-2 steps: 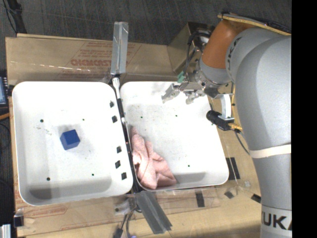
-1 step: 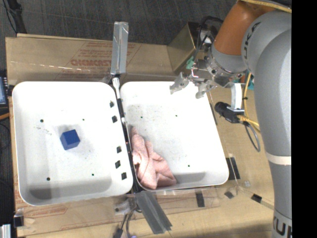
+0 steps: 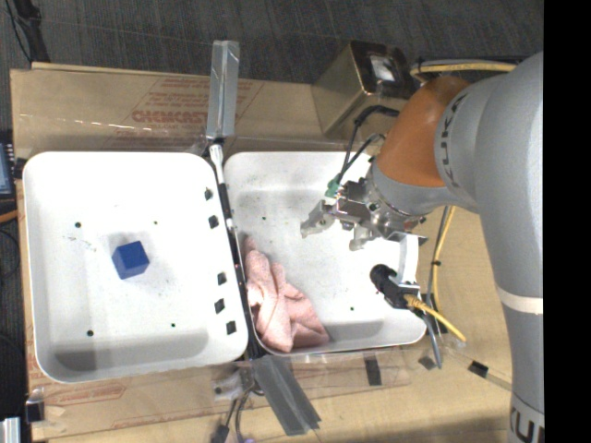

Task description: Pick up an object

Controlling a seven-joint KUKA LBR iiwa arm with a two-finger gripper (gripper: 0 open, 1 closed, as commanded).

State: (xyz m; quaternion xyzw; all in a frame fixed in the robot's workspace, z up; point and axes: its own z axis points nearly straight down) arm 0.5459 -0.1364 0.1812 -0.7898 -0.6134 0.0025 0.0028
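The claw (image 3: 337, 224), fingers spread and pinching nothing, hangs over the right bin (image 3: 277, 178); a pink cloth (image 3: 277, 305) lies toward seven o'clock. A good pick would centre over its bunched folds before descending.

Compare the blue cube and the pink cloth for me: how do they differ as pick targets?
The blue cube is small, rigid and boxy; the pink cloth is larger, soft and crumpled. The cube sits alone in the open middle of the left bin; the cloth lies against the right bin's left wall. The cloth is nearer the tool. Both lie untouched.
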